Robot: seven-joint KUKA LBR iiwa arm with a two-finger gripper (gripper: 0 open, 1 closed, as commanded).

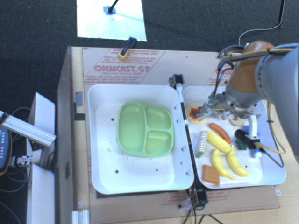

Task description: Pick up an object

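The right bin (273,171) holds several toy foods. A yellow and red piece (195,114) lies at its left wall. Farther in are an orange carrot-like stick (220,132), a corn cob (218,142), two bananas (221,164) (237,164), an orange waffle square (210,175) and a green-white striped piece (202,144). A beige piece (238,122) peeks out under the wrist. My gripper (210,107) is low in the back of this bin, right beside the yellow and red piece. Nothing shows as lifted.
The left bin (105,171) holds a green divided plate (145,129). A black rail (185,125) runs between the bins. The arm's grey and orange body covers the right bin's back right corner. A yellow-tipped tool (126,48) lies on the cardboard behind the bins.
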